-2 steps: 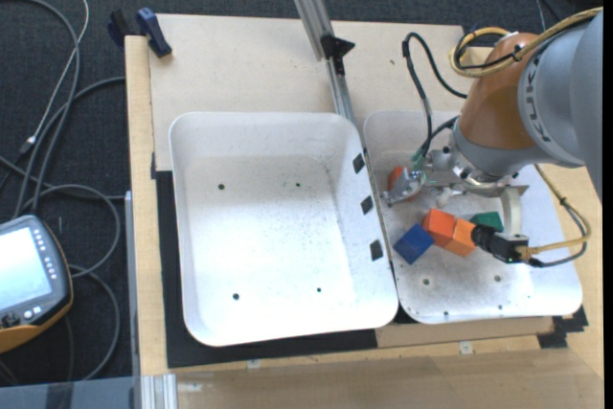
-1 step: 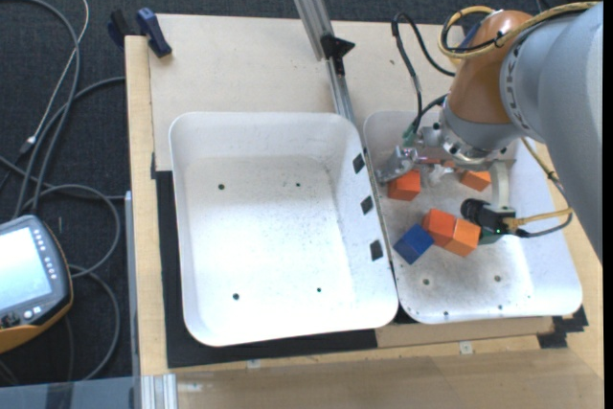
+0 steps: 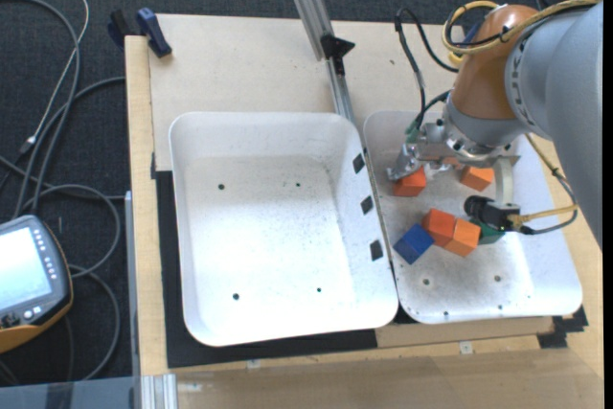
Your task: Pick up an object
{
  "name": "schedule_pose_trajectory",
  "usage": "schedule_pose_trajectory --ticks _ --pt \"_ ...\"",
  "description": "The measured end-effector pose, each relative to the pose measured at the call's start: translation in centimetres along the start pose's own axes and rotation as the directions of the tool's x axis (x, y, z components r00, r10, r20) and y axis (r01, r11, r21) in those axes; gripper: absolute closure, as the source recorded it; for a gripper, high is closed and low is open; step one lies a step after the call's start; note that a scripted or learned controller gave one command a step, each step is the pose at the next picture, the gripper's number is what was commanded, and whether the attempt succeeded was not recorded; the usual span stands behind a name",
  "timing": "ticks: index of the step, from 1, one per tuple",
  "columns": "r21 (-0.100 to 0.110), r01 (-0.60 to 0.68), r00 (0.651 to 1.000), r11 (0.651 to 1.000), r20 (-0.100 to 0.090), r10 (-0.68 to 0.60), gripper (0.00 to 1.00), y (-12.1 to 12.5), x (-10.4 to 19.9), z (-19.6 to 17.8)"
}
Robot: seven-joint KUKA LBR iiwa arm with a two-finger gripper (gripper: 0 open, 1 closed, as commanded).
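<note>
Four orange blocks and one blue block (image 3: 414, 244) lie in the right bin (image 3: 536, 287); take the blue block as your mark. Just right of it sit two orange ones, touching each other: the near orange block (image 3: 441, 223) and the outer orange block (image 3: 463, 238), the near one almost against the blue block. Straight up the view from the blue block, a little apart from it, your gripper (image 3: 410, 166) hangs low over the bin floor with the third orange block (image 3: 411, 184) right at its tip (touching or just under, the view does not separate them). Whether the gripper is spread, closed, or clamped on that block, you cannot tell from this angle. The fourth orange block (image 3: 476, 175) lies up and to the right of the blue block, on the gripper's other side, under the wrist. Left of the blue block, across the bin walls, is the left bin (image 3: 268, 235).
</note>
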State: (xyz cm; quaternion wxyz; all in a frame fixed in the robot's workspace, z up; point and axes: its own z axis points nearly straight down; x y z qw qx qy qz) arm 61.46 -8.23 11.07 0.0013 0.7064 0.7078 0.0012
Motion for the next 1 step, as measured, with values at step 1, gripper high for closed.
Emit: schedule_pose_trajectory --ticks 1 --pt "-0.003 0.004 1.0 1.0 -0.002 -0.004 1.0 -4.65 9.39 -9.43"
